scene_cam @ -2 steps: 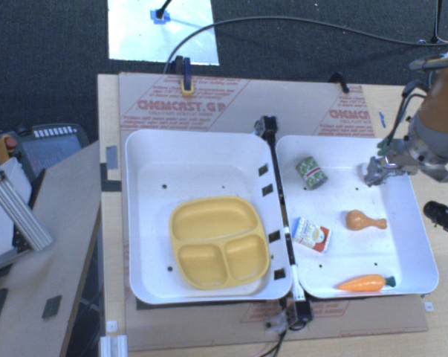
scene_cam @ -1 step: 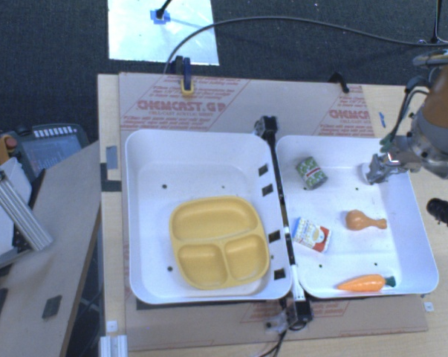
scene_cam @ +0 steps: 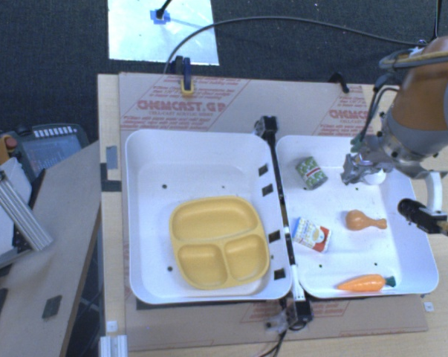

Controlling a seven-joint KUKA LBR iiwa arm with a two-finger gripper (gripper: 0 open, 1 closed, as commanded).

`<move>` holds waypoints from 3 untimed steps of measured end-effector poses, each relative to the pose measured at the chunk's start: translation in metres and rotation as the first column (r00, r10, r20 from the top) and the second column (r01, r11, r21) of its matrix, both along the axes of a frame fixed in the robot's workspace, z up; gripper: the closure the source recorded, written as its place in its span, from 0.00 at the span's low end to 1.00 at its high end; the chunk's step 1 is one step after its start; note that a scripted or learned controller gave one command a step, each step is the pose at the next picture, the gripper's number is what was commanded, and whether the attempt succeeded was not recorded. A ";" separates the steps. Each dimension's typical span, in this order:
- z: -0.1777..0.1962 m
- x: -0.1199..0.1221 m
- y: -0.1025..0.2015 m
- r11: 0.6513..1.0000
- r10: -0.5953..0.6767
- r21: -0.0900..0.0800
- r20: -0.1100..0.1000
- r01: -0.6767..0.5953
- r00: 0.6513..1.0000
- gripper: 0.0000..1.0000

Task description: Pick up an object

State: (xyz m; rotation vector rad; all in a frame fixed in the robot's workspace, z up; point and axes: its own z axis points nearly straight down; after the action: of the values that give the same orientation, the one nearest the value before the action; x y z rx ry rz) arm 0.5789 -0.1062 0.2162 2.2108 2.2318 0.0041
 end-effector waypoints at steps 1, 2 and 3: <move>-0.003 0.010 0.043 1.000 -0.001 -0.001 0.000 0.001 1.000 1.00; 0.009 0.021 0.095 1.000 0.000 0.000 0.000 0.000 1.000 1.00; 0.016 0.030 0.156 1.000 0.000 0.000 0.001 0.000 1.000 1.00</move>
State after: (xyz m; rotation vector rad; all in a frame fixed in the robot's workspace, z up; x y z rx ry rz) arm 0.6091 0.0498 0.2323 2.2101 2.2314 0.0060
